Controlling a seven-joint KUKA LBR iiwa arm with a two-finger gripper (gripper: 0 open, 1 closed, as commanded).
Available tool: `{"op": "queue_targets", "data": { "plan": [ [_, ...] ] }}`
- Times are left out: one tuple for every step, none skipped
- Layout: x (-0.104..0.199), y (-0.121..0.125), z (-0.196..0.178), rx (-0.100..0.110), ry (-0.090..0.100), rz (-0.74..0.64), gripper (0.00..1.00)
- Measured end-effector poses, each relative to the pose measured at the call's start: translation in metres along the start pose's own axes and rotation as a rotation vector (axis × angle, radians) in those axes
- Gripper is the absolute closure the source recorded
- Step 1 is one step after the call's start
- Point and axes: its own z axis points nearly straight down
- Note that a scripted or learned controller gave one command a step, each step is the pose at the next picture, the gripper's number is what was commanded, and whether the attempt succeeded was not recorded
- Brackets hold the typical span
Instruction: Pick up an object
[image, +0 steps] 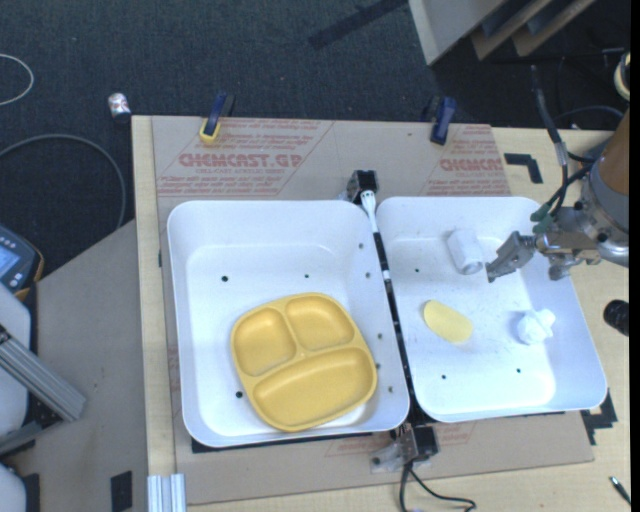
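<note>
Flat yellow oval piece (447, 322), right bin (570, 385), jaws (528, 254) above, grip state unclear

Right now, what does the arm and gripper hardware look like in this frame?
The gripper is grey metal, with a dark finger angled out over the right bin. Dark and green cables loop above it toward the wrist. The wrist is a rounded grey housing with an orange-tan band above, cut off by the frame edge.
</note>
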Motion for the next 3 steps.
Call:
{"op": "queue_targets", "data": {
  "plan": [
    [0.020,-0.032,0.134,0.014,0.004,0.000,0.00],
    [0.021,0.013,0.173,-0.004,-0.002,-0.002,0.00],
    [0.050,-0.007,-0.048,-0.022,-0.002,-0.004,0.00]
  ]
}}
